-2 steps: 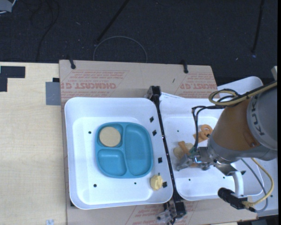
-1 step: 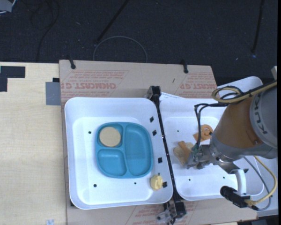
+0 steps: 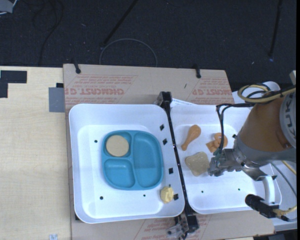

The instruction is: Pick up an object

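Two shallow white plastic bins sit side by side on the bench, meeting along a black divider bar [image 3: 171, 149] near the centre of the view.

The left white bin [image 3: 85, 119] holds three things. A blue three-compartment plastic tray [image 3: 140, 169] lies in its middle, and one round tan cracker-like disc [image 3: 117, 145] rests in the tray's compartment at about 10 o'clock; the other two compartments show bare blue. One small pale yellow lumpy piece [image 3: 167, 194] lies on the bin floor outside the tray, at about 5 o'clock from it, close to the divider.

The right white bin [image 3: 210, 204] holds three loose items. One orange-tan toy drumstick [image 3: 191, 135] lies tilted at about 10 o'clock in that bin. One small orange crumpled piece [image 3: 216, 143] sits just to its 3 o'clock, partly hidden by the arm. One pale beige translucent lump [image 3: 197, 163] lies at about 6 o'clock from the drumstick, near the bin's middle.

The grey arm with its orange band [image 3: 262, 129] reaches in from 3 o'clock. Its two-finger gripper [image 3: 216, 165] is low over the right bin, just beside the beige lump on that lump's 3 o'clock side; whether they touch cannot be told. The dark, blurred tip makes it impossible to tell whether the gripper is released or clenched, and no item is seen held in it.
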